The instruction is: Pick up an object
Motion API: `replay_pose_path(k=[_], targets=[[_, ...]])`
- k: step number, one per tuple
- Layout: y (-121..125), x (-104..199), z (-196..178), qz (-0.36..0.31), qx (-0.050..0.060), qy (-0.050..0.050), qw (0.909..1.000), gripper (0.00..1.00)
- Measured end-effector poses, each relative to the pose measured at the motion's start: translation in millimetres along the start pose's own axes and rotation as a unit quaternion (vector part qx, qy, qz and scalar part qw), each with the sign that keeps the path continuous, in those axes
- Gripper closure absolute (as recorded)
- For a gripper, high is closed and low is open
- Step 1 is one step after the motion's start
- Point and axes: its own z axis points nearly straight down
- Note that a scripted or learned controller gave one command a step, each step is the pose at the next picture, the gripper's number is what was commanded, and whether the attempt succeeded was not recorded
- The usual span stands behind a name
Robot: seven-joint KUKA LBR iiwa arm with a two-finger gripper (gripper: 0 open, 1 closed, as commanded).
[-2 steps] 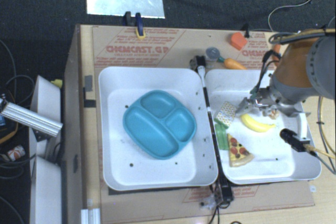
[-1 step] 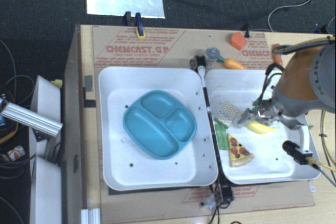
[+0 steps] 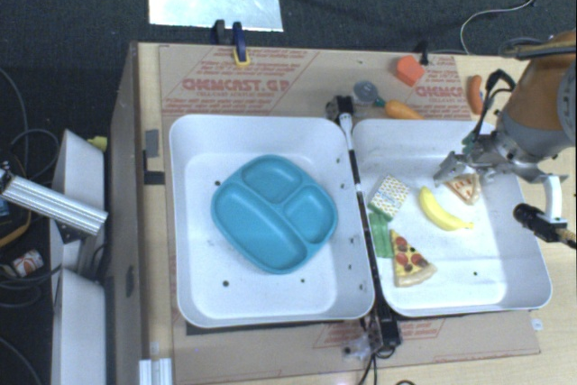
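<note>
Pincer point(image 3: 462, 169): we find it low in the right bin point(image 3: 514, 284), fingers spread, nothing between them, tips just beside the small toy pizza slice point(image 3: 464, 187) near the bin's far side. That slice: we judge it light, stiff, flat plastic, slippery, best pinched across its narrow edges. Toy banana point(image 3: 442, 210), just beside it: light, rigid, curved; we would take it across the middle. Further out: larger toy pizza slice point(image 3: 410, 261), checkered block point(image 3: 389, 194), green piece point(image 3: 380, 236). Left bin point(image 3: 216, 302): blue divided plate point(image 3: 274, 212).
</note>
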Motion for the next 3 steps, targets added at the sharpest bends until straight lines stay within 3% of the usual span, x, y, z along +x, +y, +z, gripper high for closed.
replay_pose_path(k=[1, 2, 3], targets=[[-6, 26, 29, 0.000, -0.004, -0.003, 1.0000, 0.00], [-4, 24, 16, 0.000, -0.008, -0.005, 0.9999, 1.00], [-4, 24, 17, 0.000, -0.008, -0.005, 1.0000, 0.00]])
